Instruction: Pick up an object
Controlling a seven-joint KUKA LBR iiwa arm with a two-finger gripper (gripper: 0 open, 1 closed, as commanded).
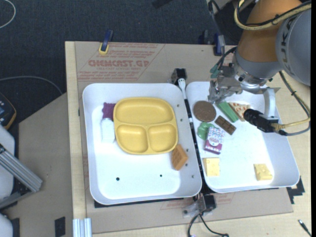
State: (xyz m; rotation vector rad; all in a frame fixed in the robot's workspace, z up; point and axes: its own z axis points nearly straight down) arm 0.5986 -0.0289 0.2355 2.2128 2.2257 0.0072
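Observation:
My gripper (pixel 218 92) hangs low over the back left part of the right bin (pixel 281 154). Just in front of it lie a round brown disc (pixel 204 111) and a green bar (pixel 227 108). A pale orange wedge (pixel 240 107) lies to the right of the green bar. Closer to the front are a brown bar (pixel 225 125), a green lump (pixel 203 130) and a purple and white packet (pixel 214 139). Two yellow blocks (pixel 212 166) (pixel 262 171) sit near the bin's front edge. I see nothing lifted off the bin floor.
The left bin (pixel 143 184) holds a yellow divided plate (pixel 145 124), a purple item (pixel 107 109), a white bottle (pixel 107 130) and a tan square piece (pixel 179 157). The grey arm (pixel 269 28) enters from the upper right.

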